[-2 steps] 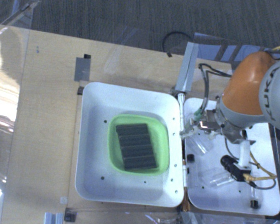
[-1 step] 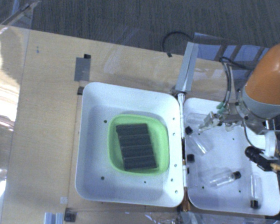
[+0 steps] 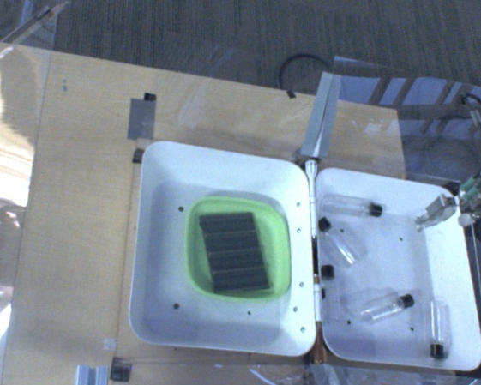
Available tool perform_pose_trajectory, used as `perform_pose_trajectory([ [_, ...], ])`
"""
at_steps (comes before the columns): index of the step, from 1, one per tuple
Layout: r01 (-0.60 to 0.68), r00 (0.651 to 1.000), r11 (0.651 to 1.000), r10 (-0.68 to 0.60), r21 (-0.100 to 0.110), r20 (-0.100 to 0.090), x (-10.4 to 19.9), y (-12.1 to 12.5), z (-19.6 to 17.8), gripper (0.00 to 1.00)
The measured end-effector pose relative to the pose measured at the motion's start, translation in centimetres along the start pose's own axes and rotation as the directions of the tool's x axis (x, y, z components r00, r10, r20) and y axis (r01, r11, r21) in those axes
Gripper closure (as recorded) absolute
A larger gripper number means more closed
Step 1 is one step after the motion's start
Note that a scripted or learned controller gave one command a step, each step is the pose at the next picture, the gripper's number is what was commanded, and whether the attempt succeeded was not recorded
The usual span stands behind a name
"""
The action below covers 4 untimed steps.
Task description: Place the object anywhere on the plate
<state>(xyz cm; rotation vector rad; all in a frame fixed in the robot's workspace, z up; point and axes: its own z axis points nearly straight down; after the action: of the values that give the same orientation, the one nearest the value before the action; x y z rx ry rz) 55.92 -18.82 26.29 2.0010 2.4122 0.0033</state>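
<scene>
On the wooden surface, the left bin is carrying the green plate, already loaded with a dark ridged block. Clear vials are being left scattered in the right bin, awaiting pickup. The end effector is being held over its upper rim, grip state impossible to tell.

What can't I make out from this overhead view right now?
- Gripper: at the right bin's upper right rim; small, blurred; finger state unreadable.
- Arm: cut off by the right edge.
- Clear vials with black caps: transparent on white; contents unreadable.
- Dark ridged block on the green plate: material unclear.
</scene>
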Motion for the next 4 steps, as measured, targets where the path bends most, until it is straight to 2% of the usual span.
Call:
perform_pose_trajectory([
  [1,0.006,1.000,1.000,-0.006,-0.005,0.003,0.0,0.3,-0.9,1.00],
  [2,-0.059,0.998,0.998,0.060,0.007,-0.004,7.7,-0.8,7.0,1.00],
  [3,0.016,1.000,1.000,-0.016,0.006,-0.005,12.9,-3.8,8.0,1.00],
  [4,0.162,0.987,0.987,-0.162,0.003,-0.005,20.9,-0.9,7.9,1.00],
])
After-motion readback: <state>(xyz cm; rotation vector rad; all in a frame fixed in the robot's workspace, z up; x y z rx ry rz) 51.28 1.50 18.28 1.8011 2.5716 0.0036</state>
